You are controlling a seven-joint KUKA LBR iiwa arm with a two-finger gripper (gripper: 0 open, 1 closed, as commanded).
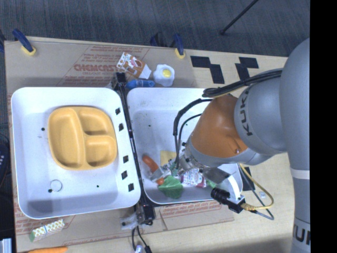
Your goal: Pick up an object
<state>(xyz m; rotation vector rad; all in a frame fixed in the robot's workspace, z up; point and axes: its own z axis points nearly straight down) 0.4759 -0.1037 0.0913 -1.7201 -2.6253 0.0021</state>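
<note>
At the far left of the bench, the left white bin (23, 157) holds a yellow divided tray (81, 137) lying flat toward its ten o'clock side, with a small clear ring-like item (56, 185) near the bin's seven o'clock corner. Below that bin, at six o'clock outside its rim, a small patterned packet (47, 229) lies on the cardboard. Above the seam between the bins, at twelve o'clock, sit a small printed carton (128, 63), a blue piece (139, 83) and a white-and-yellow egg-like toy (164, 74). In the right white bin (145, 115), a heap of things is gathered at its six o'clock edge: an orange carrot-like piece (150, 163), a pale yellow slab (167, 156) just beside it, a green leafy item (171, 187) and a pink-printed wrapper (194, 179). The gripper (181, 170) is down among this heap, under the arm's orange band (216, 128), which comes in from three o'clock. Its fingers are mostly hidden by the wrist and the clutter, so I cannot tell how far apart they stand or whether anything sits between them.
</note>
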